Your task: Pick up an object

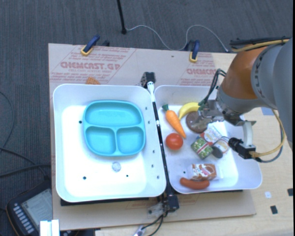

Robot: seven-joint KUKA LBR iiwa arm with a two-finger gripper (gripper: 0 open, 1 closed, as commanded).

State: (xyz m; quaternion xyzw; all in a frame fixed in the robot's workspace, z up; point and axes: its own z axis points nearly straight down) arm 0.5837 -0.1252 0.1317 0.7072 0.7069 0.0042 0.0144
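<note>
Two shallow white bins are sitting side by side on the bench, the left bin (69,146) carrying a blue divided tray (114,128) and the right bin (246,173) carrying a scatter of toy food. The grey arm with its orange band (238,77) is reaching in from the right and hanging over the upper middle of the right bin, with the gripper (204,116) sitting low among the items. Whether its fingers are spread or pressed together is impossible to tell, since the wrist is covering them from this angle. A yellow banana (188,109) is lying just beside the gripper on its left, and a brown round object (195,124) is resting right under it, partly hidden. An orange carrot (175,123) is lying slantwise near the bin's left wall, with a red tomato (174,141) just below it. A green packet (202,147) is sitting near the middle, touching a white wrapper (217,133) on its right. Toward the front, a red and white packet (204,170) is lying just above a red sausage (194,183). Nothing is visibly being lifted clear of the bin floor.
</note>
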